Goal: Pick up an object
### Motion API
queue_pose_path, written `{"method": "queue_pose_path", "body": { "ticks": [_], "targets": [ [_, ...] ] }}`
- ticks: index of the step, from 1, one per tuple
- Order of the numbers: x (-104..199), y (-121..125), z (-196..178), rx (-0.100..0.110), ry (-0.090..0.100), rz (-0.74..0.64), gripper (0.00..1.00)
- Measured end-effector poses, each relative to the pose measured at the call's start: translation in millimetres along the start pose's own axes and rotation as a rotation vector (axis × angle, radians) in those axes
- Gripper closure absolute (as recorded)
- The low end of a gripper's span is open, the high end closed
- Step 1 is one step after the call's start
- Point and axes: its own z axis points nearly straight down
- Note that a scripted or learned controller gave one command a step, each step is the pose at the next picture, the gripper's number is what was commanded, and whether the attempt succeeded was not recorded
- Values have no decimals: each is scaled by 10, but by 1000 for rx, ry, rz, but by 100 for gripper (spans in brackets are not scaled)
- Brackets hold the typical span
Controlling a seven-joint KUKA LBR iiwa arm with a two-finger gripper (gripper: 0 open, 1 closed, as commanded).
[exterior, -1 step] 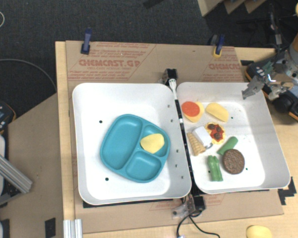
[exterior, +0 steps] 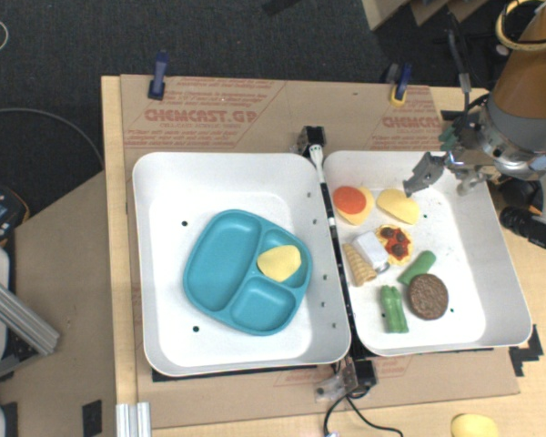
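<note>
Objects (exterior: 396,262): seven right, one left

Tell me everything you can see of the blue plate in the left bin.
The blue plate is a teal, smooth, plastic-looking tray with rounded corners and three compartments split by raised ridges. It lies flat, turned at an angle, near the middle of the left bin. A pale yellow toy food piece sits in its upper right compartment; the other two hold nothing. The end effector is over the right bin, well apart from it.
</note>
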Motion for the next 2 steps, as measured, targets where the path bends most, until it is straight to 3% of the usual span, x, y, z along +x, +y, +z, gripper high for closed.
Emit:
{"method": "queue_pose_path", "body": {
  "ticks": [1,2],
  "targets": [
    [864,-244,-442,-5,-1,-2,0],
    [1704,-496,-426,3,0,-1,0]
  ]
}}
